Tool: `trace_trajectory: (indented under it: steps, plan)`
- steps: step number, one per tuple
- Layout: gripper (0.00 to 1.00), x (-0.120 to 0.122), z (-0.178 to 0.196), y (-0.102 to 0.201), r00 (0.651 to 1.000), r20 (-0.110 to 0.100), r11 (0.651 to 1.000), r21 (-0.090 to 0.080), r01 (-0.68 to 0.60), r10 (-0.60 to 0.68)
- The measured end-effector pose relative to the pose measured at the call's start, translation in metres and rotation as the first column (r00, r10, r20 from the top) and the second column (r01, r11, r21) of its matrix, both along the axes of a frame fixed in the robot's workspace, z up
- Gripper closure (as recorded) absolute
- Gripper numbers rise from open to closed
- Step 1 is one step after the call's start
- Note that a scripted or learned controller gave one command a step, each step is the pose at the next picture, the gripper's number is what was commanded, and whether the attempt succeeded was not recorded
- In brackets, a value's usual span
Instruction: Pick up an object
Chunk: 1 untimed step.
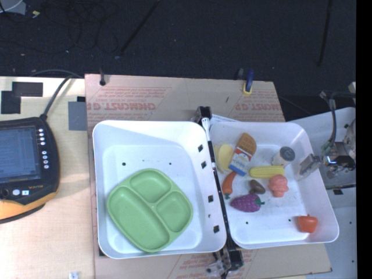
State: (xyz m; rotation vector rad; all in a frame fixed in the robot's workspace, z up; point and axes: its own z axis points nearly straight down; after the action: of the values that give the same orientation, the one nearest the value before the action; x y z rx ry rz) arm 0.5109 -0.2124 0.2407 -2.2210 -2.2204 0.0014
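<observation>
- Camera view from above: nothing has been lifted, so the whole pick is judged to lie ahead — choosing a piece, coming down over it, closing on it and raising it.
- At the right edge, beside the right bin point(325, 205), sits the gripper point(311, 164), just outside the bin's right wall. Whether it is wide or narrow cannot be told; the parts there are too small and cluttered, and nothing shows in its grasp.
- All the likely pieces lie in the right bin. The closest to the gripper is a corn cob point(267, 171), near the bin's middle.
- The cob lies flat with its long axis running almost left to right across the view, its right end tipped very slightly upward. A grip across its short side looks the natural choice.
- Around it: a small grey round thing point(286, 153) just above its right end, a pink piece point(278, 185) just below that end, a brown piece point(256, 186) below its middle, and a purple grape bunch point(246, 202) lower still, long axis also near level.
- A red pepper point(307, 223) sits well apart near the bin's lower right corner.
- In the left bin point(110, 138) rests a green divided plate point(150, 209), set on a slant.
</observation>
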Motion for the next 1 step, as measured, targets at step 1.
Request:
trace_trajectory:
  steps: [1]
  plan:
    - [0.00,-0.0158,-0.1481,0.0519,1.000,-0.015,1.000,0.008,-0.004,0.004]
